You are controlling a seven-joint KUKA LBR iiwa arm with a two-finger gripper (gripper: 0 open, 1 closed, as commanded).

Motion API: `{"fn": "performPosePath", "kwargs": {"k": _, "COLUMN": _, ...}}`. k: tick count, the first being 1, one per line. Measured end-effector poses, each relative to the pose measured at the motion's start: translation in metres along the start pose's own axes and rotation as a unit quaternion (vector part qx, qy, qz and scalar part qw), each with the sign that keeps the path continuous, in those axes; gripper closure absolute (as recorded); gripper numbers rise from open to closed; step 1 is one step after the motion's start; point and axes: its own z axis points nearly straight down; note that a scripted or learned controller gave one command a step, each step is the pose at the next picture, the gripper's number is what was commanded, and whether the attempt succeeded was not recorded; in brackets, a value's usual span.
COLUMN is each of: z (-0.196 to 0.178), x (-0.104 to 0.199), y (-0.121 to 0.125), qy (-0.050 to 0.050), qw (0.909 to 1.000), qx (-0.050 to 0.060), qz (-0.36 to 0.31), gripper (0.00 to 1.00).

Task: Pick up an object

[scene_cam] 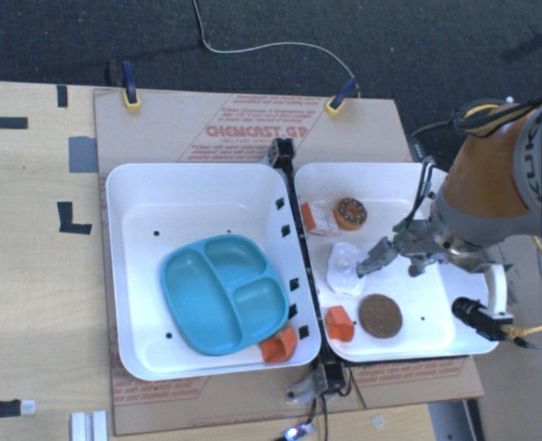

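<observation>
My gripper (392, 266) hangs over the middle of the right bin (436, 338), open, with only white bin floor between its fingers. Its left fingertip (366, 266) is close to the right edge of a clear crumpled plastic piece (343, 266). A brown round cookie (379, 315) lies just below the gripper. A sprinkled brown donut (350, 212) sits above and to the left. One orange block (339, 323) rests in the bin's lower left corner, and a small orange piece (307, 218) lies by the left wall.
The left bin (133, 200) holds a blue divided plate (223, 292) and an orange object (278, 344) at its lower right. A black divider (292, 237) runs between the bins. The arm's grey and orange wrist (487, 186) looms over the right bin's right side.
</observation>
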Motion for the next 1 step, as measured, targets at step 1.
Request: {"fn": "performPosePath", "kwargs": {"k": 1, "z": -0.0063, "x": 0.0003, "y": 0.0031, "qy": -0.001, "qw": 1.0000, "qx": -0.006, "qz": -0.002, "gripper": 0.00}}
